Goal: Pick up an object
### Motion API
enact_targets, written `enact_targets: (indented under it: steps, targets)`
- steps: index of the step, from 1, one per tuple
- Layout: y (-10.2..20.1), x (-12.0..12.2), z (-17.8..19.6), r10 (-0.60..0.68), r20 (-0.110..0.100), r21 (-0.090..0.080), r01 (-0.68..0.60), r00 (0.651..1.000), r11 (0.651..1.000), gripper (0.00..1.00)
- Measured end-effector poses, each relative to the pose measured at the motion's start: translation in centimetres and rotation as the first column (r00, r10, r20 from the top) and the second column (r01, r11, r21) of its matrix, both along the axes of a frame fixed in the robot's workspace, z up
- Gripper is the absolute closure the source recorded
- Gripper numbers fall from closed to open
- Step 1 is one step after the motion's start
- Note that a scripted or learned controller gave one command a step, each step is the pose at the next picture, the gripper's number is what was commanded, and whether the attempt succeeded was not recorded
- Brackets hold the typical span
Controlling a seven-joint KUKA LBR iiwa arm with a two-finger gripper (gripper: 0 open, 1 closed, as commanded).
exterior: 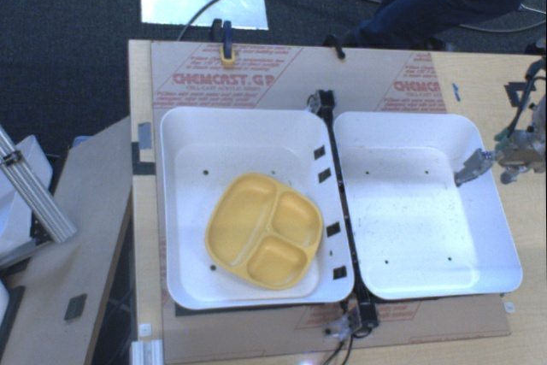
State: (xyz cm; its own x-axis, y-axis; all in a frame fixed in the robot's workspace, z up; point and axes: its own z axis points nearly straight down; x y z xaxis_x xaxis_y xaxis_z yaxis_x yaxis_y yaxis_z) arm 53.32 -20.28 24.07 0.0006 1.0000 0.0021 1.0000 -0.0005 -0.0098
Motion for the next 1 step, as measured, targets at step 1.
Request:
enact_targets:
  steps: [1]
  targets:
    - [0.07, 0.25, 0.65, 0.004, 0.011, -0.003, -0.004, 1.0, 1.0, 0.0]
